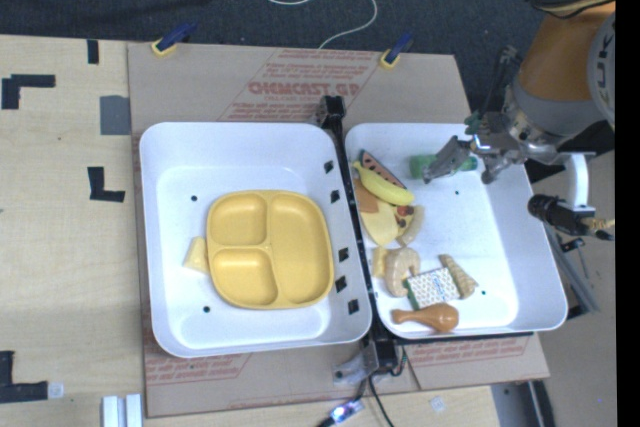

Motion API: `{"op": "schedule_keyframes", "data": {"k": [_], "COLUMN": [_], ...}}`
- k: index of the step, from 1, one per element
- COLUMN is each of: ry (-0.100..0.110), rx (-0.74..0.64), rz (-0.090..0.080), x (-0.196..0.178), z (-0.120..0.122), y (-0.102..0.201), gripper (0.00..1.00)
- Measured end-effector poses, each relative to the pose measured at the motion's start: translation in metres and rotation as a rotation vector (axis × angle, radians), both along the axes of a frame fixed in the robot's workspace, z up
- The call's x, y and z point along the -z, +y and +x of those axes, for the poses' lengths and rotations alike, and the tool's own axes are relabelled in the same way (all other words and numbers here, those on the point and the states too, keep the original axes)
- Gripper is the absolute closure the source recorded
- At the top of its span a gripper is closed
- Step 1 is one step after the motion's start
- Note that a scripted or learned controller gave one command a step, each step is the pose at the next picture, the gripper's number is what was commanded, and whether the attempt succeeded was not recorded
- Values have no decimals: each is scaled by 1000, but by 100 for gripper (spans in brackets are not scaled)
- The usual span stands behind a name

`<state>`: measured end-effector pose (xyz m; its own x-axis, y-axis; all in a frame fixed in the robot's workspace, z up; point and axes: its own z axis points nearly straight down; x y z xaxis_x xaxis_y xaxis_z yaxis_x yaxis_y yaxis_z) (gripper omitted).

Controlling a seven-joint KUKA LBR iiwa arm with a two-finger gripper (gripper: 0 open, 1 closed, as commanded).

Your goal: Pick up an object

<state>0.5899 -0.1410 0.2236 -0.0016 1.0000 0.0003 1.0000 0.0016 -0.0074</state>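
The right bin (505,245) holds several toy foods along its left side: a banana (386,186), a pale yellow slice (386,223), bread pieces (398,267), a white patterned packet (432,287) and a brown drumstick (428,317). A small green object (421,162) lies near the bin's back. My gripper (463,169) hangs over the back right part of this bin, open, with nothing between its fingers. Its left fingertip (438,168) is right beside the green object.
The left bin (165,215) carries a yellow divided plate (270,248) and a pale yellow wedge (194,256) at the plate's left. A black divider (345,205) runs between the bins. Bare white floor fills the right half of the right bin.
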Motion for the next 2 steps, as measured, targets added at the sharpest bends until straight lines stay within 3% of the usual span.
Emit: {"op": "schedule_keyframes", "data": {"k": [2], "ry": [-1], "rx": [0], "rz": [0], "x": [124], "z": [0], "y": [-3], "gripper": [0]}}
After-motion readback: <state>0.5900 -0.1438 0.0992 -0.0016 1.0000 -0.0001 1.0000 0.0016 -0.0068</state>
